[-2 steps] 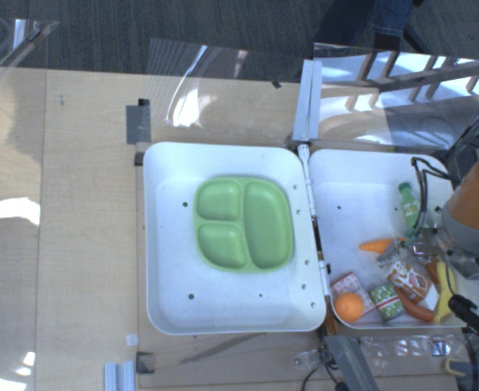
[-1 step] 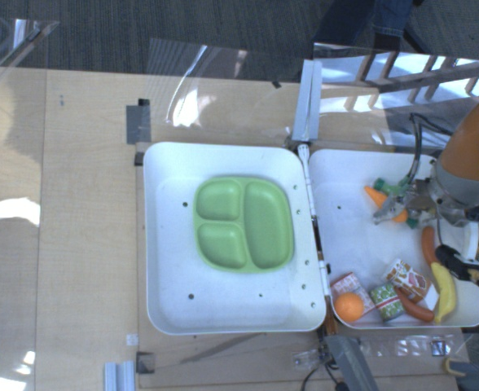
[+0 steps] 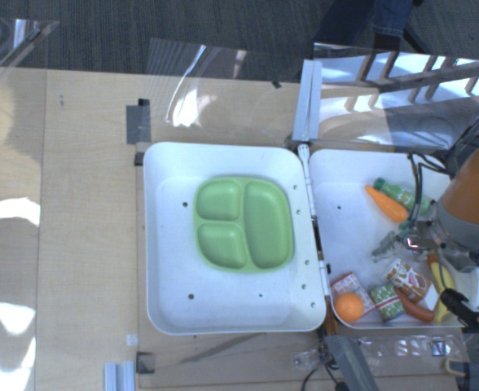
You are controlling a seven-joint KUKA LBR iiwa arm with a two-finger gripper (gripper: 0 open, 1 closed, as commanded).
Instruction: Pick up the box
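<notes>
Three small boxes lie in the right bin (image 3: 337, 182) near its front edge. One is pink and white (image 3: 347, 283), one is green (image 3: 384, 298), and one is red and white (image 3: 408, 279). My gripper (image 3: 396, 243) hangs over the middle of the right bin, just above and behind the red and white box, with its tip pointing left. The grey arm with its orange band (image 3: 472, 198) reaches in from the right and hides the bin's right side. I see nothing held in the gripper.
Also in the right bin are a carrot (image 3: 386, 203), a green bottle (image 3: 400, 193), an orange (image 3: 349, 306), a red sausage (image 3: 415, 308) and a banana (image 3: 445, 287). The left bin (image 3: 166, 283) holds a green divided plate (image 3: 245, 222).
</notes>
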